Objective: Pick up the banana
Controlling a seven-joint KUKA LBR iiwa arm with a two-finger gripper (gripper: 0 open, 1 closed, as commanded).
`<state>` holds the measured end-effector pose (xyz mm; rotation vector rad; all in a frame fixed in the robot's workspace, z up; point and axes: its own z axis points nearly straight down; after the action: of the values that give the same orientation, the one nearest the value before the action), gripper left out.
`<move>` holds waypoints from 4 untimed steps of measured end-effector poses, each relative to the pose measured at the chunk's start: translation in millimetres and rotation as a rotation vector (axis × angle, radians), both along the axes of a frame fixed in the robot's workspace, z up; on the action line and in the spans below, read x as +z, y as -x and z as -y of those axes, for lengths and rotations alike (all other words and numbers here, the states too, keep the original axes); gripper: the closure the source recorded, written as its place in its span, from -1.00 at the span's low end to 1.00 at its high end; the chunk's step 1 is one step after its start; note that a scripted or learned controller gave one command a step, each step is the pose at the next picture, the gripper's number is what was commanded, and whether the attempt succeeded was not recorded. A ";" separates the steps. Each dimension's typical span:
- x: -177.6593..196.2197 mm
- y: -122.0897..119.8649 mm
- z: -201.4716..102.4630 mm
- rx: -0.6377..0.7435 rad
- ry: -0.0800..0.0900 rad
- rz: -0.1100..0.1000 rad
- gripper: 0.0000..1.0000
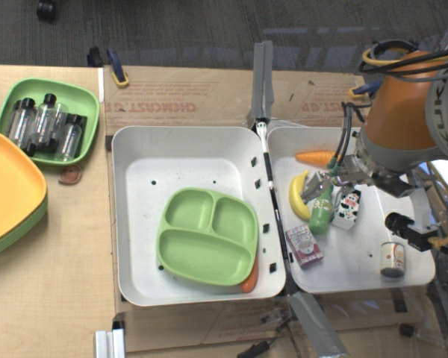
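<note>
Robot arm's tool (319,187) low in the right bin (414,274), just beside the banana (299,197).
The banana lies against that bin's left wall, below a carrot (314,156); a green bottle (321,211) touches its right side, a pink packet (304,245) lies below. Whether the tool is spread or pinched, I cannot tell. A green divided plate (207,236) sits in the left bin (134,200).
</note>
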<state>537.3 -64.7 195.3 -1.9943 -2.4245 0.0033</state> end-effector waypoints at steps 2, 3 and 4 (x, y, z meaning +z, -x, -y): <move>-4.3 -21.5 -26.4 0.246 -0.001 0.001 -1.00; -88.6 -11.3 34.5 0.262 0.000 0.002 -1.00; -104.4 -66.1 38.3 0.251 0.000 0.002 -1.00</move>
<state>603.4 -103.0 90.9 -1.6769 -2.6567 0.0014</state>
